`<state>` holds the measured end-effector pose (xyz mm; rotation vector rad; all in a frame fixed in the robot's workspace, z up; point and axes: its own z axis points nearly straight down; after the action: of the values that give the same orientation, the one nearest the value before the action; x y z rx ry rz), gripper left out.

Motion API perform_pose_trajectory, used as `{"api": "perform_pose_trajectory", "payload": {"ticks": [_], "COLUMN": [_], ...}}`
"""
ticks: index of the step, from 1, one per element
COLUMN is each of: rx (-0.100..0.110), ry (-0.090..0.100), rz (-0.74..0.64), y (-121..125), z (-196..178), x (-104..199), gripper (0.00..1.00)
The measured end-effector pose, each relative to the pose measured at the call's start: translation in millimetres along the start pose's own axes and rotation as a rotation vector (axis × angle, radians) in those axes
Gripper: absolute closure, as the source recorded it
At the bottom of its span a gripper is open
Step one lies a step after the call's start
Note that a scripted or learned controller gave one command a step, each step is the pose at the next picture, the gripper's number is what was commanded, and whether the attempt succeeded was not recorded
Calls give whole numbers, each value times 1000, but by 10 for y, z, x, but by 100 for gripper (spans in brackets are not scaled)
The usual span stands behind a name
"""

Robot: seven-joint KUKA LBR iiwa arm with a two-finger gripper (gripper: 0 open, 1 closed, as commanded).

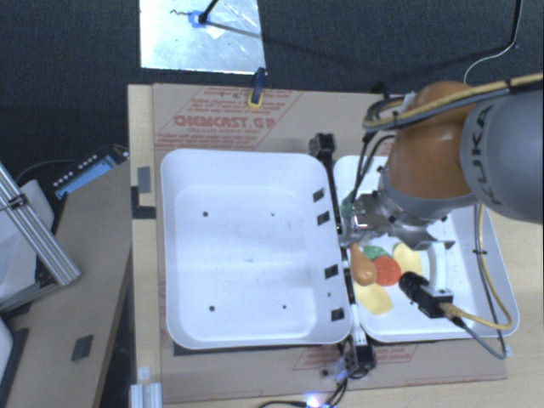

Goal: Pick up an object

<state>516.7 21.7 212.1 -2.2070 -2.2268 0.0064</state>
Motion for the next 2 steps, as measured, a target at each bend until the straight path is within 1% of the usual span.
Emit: {"api": "perform_pose_trajectory", "payload": {"ticks": [1, 2], "rx": [-20, 2], "ry": [2, -1], "rz": [-1, -1], "y": [107, -323], "z": [-1175, -114], "x": [493, 1118], "gripper": [100, 100]}}
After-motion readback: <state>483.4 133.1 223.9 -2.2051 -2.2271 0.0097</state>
